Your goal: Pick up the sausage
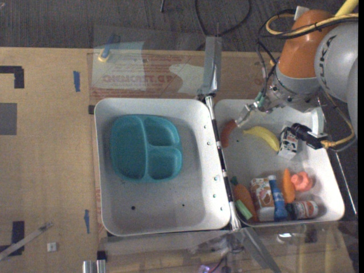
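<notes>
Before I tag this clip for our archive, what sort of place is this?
Probably a robotics lab bench for pick-and-place trials: two white bins on a taped cardboard sheet, a grey and orange arm, and toy food such as a banana.

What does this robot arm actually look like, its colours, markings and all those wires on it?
The arm is bulky and rounded, with a light grey shell lettered KUKA in dark type and a glossy orange band above the wrist. Yellow and black cables loop around that band. Below it sits a metallic wrist section, tapering to a slim gripper with a small greenish detail near its base.
</notes>
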Available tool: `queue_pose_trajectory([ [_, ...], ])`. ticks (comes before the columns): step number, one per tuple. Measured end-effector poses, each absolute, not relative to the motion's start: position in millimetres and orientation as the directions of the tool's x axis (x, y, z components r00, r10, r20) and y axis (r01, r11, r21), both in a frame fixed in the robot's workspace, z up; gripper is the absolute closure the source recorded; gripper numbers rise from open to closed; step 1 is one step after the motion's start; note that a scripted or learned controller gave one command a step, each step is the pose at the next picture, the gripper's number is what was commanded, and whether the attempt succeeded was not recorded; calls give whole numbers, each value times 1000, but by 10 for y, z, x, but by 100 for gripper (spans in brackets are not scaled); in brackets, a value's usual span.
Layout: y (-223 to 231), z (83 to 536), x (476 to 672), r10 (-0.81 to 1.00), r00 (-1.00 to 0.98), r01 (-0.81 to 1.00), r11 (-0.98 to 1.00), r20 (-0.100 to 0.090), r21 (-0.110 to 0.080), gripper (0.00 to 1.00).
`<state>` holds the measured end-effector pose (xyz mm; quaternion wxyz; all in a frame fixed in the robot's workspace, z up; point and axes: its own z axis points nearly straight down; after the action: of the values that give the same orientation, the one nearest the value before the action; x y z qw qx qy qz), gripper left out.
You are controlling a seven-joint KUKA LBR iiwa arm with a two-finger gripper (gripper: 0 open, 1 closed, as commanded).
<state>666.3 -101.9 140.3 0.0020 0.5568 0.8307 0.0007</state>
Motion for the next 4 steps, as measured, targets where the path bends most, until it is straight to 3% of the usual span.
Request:
queue_pose_trajectory([
  [1,-1167,1771,6552,934,-357,934,357,-4,5,0],
  [2,-1117,964,6587,874,-486,874,486,-3,5,0],
  [3,-1039,882,6667,910,-414,910,414,-3,-1,0],
  [4,-1041,1007,6694,911,-413,911,413,-7,9,100],
])
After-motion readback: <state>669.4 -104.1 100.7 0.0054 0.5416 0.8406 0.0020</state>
